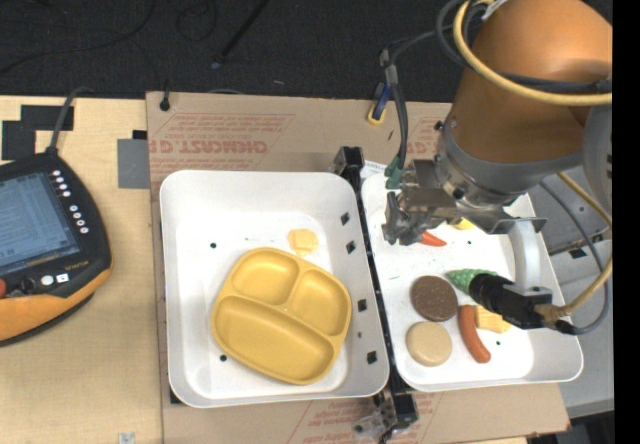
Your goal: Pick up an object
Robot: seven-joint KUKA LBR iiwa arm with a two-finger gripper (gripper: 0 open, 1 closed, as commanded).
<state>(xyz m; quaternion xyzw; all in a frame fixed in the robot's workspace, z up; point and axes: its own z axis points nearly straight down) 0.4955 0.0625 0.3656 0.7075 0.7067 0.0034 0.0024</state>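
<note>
My gripper hangs low over the upper left part of the right bin. Just right of it lies a small red-orange piece. Further toward the front of that bin are a dark brown disc, a tan disc, a red-orange sausage shape, a green piece and a yellow piece. I see nothing lifted off the bin floor by the gripper.
The left bin holds a yellow divided plate and a small pale yellow chunk. A black divider runs between the bins. A teach pendant lies on the bench at far left.
</note>
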